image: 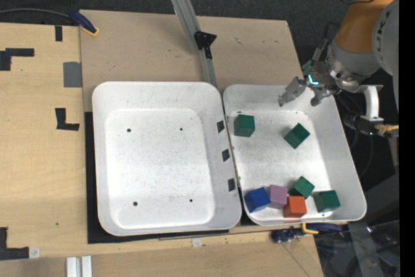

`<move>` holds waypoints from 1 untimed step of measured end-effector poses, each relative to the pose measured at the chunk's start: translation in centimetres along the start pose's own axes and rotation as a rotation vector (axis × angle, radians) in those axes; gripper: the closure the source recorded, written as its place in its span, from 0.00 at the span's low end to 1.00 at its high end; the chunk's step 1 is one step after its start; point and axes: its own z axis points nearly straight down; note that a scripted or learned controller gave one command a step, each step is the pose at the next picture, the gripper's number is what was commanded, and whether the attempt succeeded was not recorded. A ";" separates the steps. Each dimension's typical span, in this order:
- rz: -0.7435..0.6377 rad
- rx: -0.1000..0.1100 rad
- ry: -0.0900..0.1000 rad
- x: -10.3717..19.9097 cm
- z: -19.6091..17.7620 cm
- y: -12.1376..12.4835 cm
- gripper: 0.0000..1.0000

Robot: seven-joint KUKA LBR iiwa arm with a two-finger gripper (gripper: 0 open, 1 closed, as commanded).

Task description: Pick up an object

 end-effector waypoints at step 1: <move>-0.002 -0.005 -0.003 0.0 -0.3 0.1 0.00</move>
